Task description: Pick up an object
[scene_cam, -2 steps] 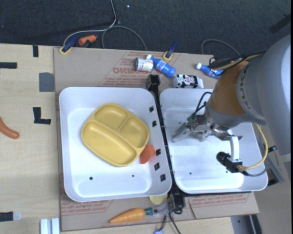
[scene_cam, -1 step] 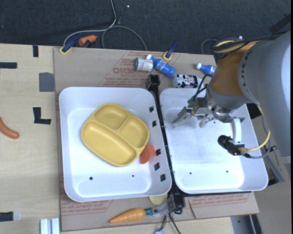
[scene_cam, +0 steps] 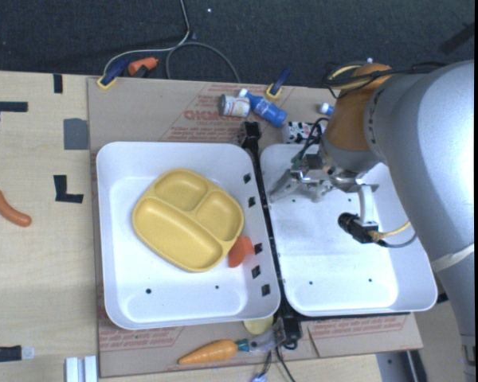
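Cardboard-topped bench, two white bins. Left bin point(scene_cam: 115, 173): yellow divided plate point(scene_cam: 187, 217), small orange piece point(scene_cam: 240, 251) touching its right edge. Gripper point(scene_cam: 291, 183) low over right bin point(scene_cam: 342, 293), far-left corner; finger state: cannot tell.

Red printing runs across the cardboard sheet point(scene_cam: 193, 116) above the left bin point(scene_cam: 111, 165), and more shows along the sheet's lower edge, but the letters are too small and blurred to read. The small bottle point(scene_cam: 236, 104) carries a label that cannot be read either.
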`<state>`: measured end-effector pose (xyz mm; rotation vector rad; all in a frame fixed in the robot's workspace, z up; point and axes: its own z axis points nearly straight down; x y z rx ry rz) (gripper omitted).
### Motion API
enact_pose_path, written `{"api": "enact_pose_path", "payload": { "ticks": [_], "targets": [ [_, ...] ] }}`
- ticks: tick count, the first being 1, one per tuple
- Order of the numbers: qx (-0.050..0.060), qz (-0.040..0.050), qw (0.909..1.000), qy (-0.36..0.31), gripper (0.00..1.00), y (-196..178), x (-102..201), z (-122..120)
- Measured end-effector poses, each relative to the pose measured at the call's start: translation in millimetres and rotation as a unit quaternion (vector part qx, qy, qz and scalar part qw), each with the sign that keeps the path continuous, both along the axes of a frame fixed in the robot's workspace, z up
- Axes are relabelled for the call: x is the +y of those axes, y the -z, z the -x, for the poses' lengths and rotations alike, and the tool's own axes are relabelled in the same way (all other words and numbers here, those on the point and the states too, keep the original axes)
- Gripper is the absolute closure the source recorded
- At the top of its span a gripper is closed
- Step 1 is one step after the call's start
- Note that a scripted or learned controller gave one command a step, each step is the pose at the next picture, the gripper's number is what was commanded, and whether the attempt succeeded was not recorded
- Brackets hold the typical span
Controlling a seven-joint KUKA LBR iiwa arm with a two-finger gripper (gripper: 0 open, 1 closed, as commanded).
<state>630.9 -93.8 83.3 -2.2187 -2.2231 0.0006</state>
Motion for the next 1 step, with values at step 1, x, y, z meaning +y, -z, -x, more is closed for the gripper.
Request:
{"api": "enact_pose_path", "payload": {
  "ticks": [1],
  "targets": [
    [-0.002, 0.0004, 1.0000, 0.000, 0.00, -2.0, -7.1, -32.2]
  ]
}}
